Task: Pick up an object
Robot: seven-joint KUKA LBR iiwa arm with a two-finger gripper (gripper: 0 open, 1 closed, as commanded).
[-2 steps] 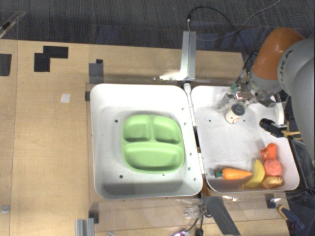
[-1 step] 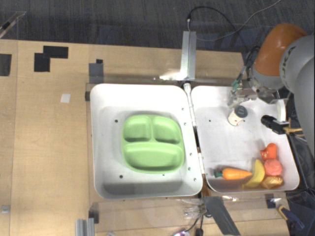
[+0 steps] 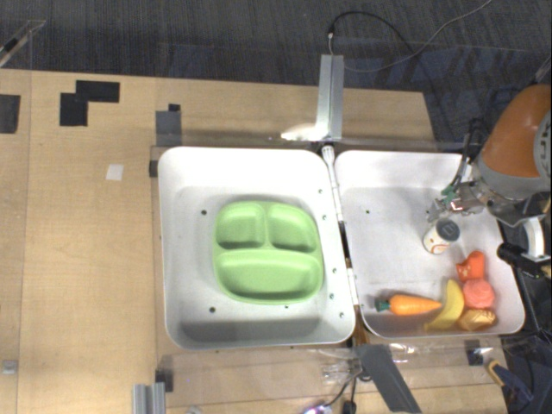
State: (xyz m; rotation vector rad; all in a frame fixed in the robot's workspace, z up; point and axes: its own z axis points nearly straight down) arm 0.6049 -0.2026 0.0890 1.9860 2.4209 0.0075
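Your arm (image 3: 522,145) reaches in over the far right rim of the right-hand bin (image 3: 388,188), its gripper (image 3: 455,198) hanging just inside that rim; you cannot tell from this angle how its tips are set. Open white floor takes up the bin's far and left portions, from the divider where it meets the left-hand bin (image 3: 185,231) across to the gripper, giving you clear room along those two walls. The crowding is all in the near right corner of the right-hand bin: a small white cup-like piece (image 3: 439,238) sits just below the gripper, apart from the walls; nearer the right wall a small orange piece (image 3: 470,266) sits above a round red toy fruit (image 3: 479,294); a yellow banana (image 3: 449,304) curves beside the red fruit, and a golden-brown piece (image 3: 477,319) lies at the near wall. An orange carrot (image 3: 412,304) lies along the near wall, its tip next to the banana. Left of the divider, the left-hand bin holds a green divided plate (image 3: 266,250), lying flat at mid-floor with bare margin on every side.
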